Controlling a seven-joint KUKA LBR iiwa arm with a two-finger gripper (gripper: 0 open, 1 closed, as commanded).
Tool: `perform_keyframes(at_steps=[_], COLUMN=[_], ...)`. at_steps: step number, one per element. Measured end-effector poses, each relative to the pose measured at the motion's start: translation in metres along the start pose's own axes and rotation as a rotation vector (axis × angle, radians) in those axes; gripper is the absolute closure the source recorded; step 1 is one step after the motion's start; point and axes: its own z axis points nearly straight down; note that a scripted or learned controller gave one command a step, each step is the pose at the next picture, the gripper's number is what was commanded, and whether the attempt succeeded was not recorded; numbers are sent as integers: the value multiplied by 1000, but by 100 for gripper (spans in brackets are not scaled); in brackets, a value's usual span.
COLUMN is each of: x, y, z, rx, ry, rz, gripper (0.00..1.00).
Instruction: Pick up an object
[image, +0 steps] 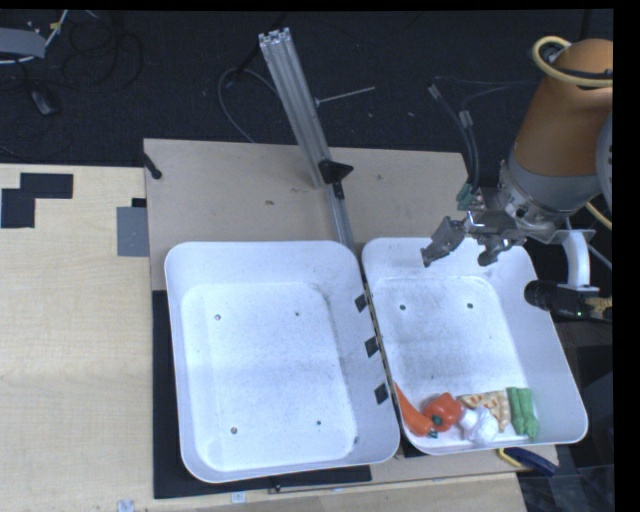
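Observation:
My gripper (463, 247) hangs above the far edge of the right bin (545, 330), its two fingers spread open with nothing between them. Well away from it, along this bin's near edge, lies a cluster of small objects: an orange carrot-like piece (408, 411), a red-orange piece (444, 408), a white crumpled thing (480, 427), a tan patterned piece (488, 402) and a green piece (523, 412).
The left bin (265, 355) sits beside the right one, joined by black clips (370, 346). A metal rail (300, 105) slants up from between the bins toward the back. The grey and orange arm (565, 110) comes in at the upper right.

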Motion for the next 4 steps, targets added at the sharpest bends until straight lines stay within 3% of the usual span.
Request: perform_keyframes(at_steps=[1,2,3,4], x=[8,60,89,41], y=[-31,33,-73,-30], z=[10,-140,-142,-74], rx=[-6,-14,-11,-1], ry=[-2,-2,-1,-3], rz=[6,3,4,8], gripper=[0,0,0,0])
